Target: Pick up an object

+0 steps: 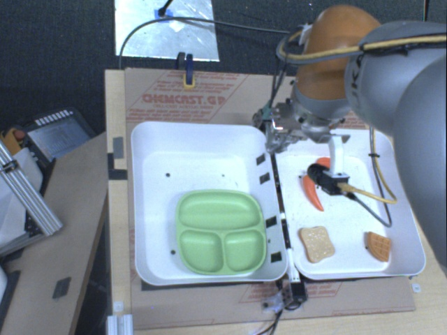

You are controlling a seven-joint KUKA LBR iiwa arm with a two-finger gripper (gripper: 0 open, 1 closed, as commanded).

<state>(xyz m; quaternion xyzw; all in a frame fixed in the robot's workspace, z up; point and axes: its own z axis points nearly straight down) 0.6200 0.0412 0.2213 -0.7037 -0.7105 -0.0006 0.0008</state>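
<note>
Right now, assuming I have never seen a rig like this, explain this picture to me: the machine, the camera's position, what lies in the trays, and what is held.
The big grey machine with an orange band is a robot arm, reaching in from the right. Its tip is a two-finger gripper, hanging over the far end of the wall between the two trays. A single camera fixed above the bench looks down at a slant. The shallow white left bin holds a pale green divided plastic plate. The shallow white right bin holds a red-orange curved pepper-shaped piece, a tan slice of toy toast and a small orange waffle-like piece. No object appears to be held; they all lie in the bins.
</note>
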